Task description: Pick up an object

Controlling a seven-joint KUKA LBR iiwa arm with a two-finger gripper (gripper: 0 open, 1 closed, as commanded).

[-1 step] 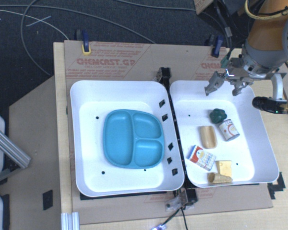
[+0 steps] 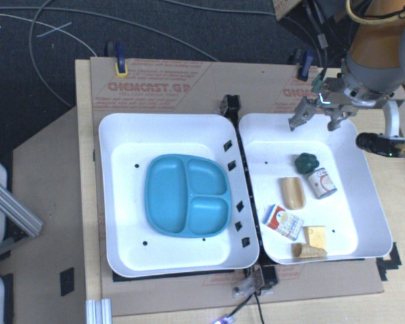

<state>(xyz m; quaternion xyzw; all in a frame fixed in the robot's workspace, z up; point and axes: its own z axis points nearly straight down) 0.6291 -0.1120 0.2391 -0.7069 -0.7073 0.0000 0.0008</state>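
One gripper (image 2: 316, 121) open, arm (image 2: 381, 25) cropped

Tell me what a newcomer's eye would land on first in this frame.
Most likely the blue divided plate, lying alone in the left bin. Next, the cluster of small items in the right bin: a dark green object, a tan piece and a red-and-white packet. The gripper hangs open over that bin's far edge, holding nothing.

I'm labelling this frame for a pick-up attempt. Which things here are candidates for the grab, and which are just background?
Candidates, right bin: green object, small can, tan block, red-and-white packet, yellow sponge; open gripper.

Background: blue divided plate, clamps, cables.
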